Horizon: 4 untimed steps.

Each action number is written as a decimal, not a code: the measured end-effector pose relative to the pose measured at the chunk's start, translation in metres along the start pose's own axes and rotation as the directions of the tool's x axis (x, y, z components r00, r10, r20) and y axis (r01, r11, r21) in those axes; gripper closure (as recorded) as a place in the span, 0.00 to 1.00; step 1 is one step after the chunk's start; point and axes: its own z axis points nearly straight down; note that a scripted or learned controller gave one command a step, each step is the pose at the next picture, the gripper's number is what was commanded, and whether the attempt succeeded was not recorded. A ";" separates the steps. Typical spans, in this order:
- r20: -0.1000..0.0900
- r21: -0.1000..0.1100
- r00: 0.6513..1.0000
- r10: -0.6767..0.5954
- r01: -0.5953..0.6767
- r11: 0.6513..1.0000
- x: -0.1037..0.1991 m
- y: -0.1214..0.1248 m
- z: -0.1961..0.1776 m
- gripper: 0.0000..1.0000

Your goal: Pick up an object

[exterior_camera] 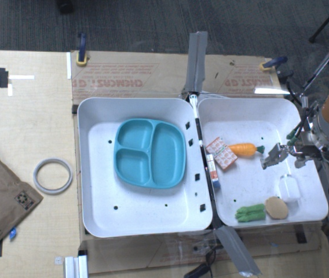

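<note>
- 2 white bins stood side by side on the bench; the right bin (303, 213) is the landmark for all places below.
- Inside the right bin, near its left wall, a small patterned box (221, 153) lay tilted, and a carrot toy (244, 149) lay just beside it toward the middle.
- Along the left wall of this bin a thin pen-like thing (212, 171) lay; what it was exactly I could not tell.
- Near the front wall of the right bin a green toy vegetable (251, 213) lay just beside a tan round object (277, 208).
- The gripper (276, 156) hung over the right half of this bin, near its right wall, well apart from the carrot toy. Nothing was visible between its fingers, but whether the claw was released or clenched, I could not tell.
- To the left of the right bin, the left bin (95, 207) held a blue divided plate (150, 153).
- Farther left, on the bench, a tape ring (52, 175) lay.
</note>
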 end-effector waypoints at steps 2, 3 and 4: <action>0.001 -0.001 0.972 0.235 -0.235 0.972 -0.036 -0.008 -0.012 1.00; 0.001 -0.001 0.972 0.235 -0.235 0.972 -0.036 -0.008 -0.013 0.00; 0.001 -0.002 1.000 0.019 -0.019 1.000 -0.031 0.059 0.131 0.00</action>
